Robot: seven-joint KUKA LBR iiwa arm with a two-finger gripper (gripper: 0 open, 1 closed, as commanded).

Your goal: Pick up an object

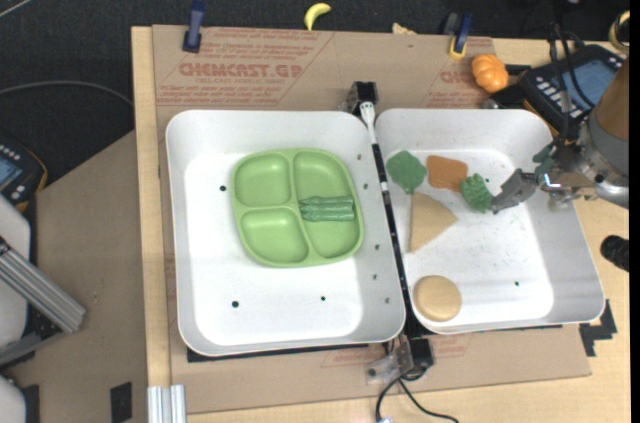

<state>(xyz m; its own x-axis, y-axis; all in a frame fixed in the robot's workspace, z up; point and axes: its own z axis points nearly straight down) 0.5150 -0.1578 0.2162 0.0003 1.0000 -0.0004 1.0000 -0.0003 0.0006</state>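
Observation:
The right bin (pixel 560 261) holds several toy foods. A dark green leafy piece (pixel 406 169) lies by the divider, with an orange block (pixel 446 172) beside it. A small green broccoli-like piece (pixel 476 192) is just right of the block. A tan wedge (pixel 428 221) and a round tan bun (pixel 437 297) lie nearer the front. My gripper (pixel 512 192) reaches in from the right, low over the bin, with its tip just right of the broccoli piece. Nothing shows in its grasp.
The left bin (pixel 200 241) bears a green divided plate (pixel 265 231) with a green ridged piece (pixel 327 209) in its right part. Outside the bins, an orange ball (pixel 489 71) and a yellow banana (pixel 317 13) lie on the cardboard. Blue clamps (pixel 193 24) hold the back edge.

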